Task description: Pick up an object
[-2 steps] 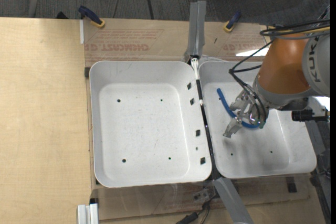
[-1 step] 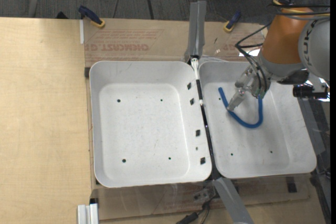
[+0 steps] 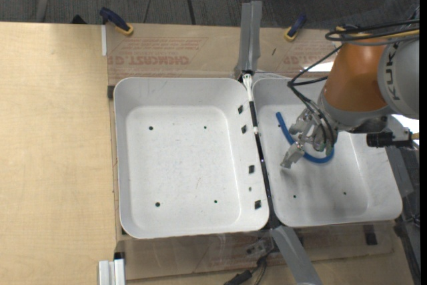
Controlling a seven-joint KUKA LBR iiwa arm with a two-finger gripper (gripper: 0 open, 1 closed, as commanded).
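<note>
A thin, curved blue object (image 3: pixel 284 129) lies in the right bin (image 3: pixel 333 207), near that bin's upper left. One end points up and left, and the other curls out at the lower right of the gripper. My gripper (image 3: pixel 294 155) hangs low over the middle of this blue object and hides that part of it. Behind the gripper, the arm's orange band (image 3: pixel 357 77) covers the bin's upper right. Whether the blue object is in the grip or just lying under the gripper I cannot tell.
The left bin (image 3: pixel 133 143) sits beside the right one, with a grey bar (image 3: pixel 250 43) and black clips along the shared edge. Brown cardboard lies behind the bins, holding two blue-and-yellow clamps (image 3: pixel 115 20). The bare wooden bench (image 3: pixel 53 143) spreads to the left.
</note>
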